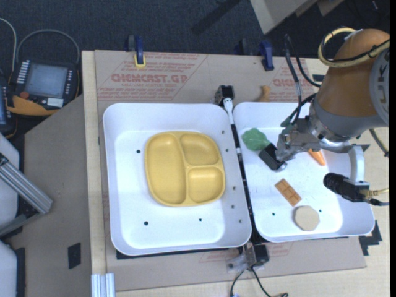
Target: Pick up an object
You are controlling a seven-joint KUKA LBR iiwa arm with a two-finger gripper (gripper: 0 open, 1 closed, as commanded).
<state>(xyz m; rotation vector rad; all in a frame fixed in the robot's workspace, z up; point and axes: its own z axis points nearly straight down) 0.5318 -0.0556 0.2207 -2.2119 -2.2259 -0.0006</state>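
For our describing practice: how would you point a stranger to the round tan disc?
Find the white bin on the view's right, not the one holding the yellow plate. Near its lower edge lies a tan disc. It is the only round thing there; the brown cracker beside it is rectangular.

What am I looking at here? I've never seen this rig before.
One fixed camera looks down at a slant on a bench with two white bins. The grey and orange machine on the right is a robot arm; its claw hangs over the right bin. The left bin holds a yellow divided plate. The right bin holds a green piece, a black block right beside the claw, a small orange piece, a brown bar and a pale round disc. Whether the claw grips anything, I cannot tell.
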